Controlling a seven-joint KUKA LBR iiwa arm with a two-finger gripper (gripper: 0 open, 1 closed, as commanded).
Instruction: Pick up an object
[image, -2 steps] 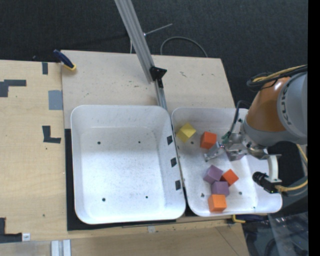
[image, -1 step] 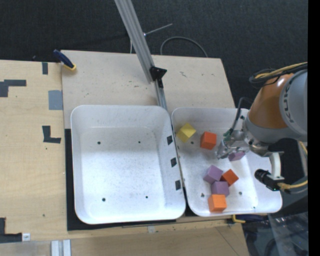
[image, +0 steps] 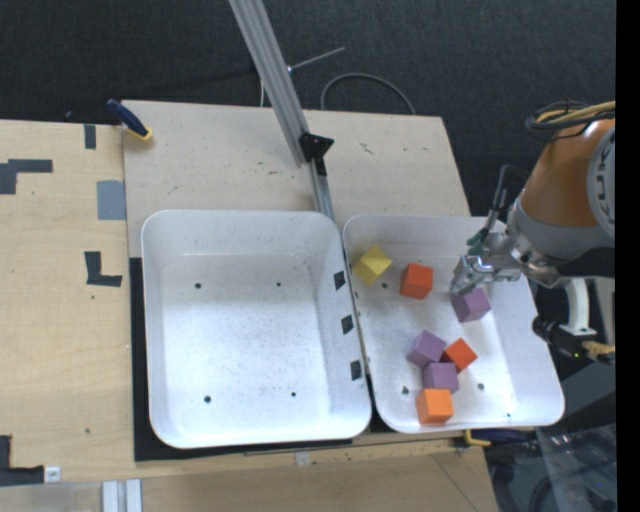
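You can see the purple block (image: 472, 303) sitting right under the gripper (image: 468, 280), just right of the orange block (image: 417, 281), touching the tips, but you cannot tell if it is squeezed

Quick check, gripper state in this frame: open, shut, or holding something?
Gripper: over the right bin, right at a purple cube; open or shut cannot be told.

A pale wooden table (image: 230, 150) stood on dark carpet (image: 120, 50), a metal pole (image: 275, 75) slanting across it.
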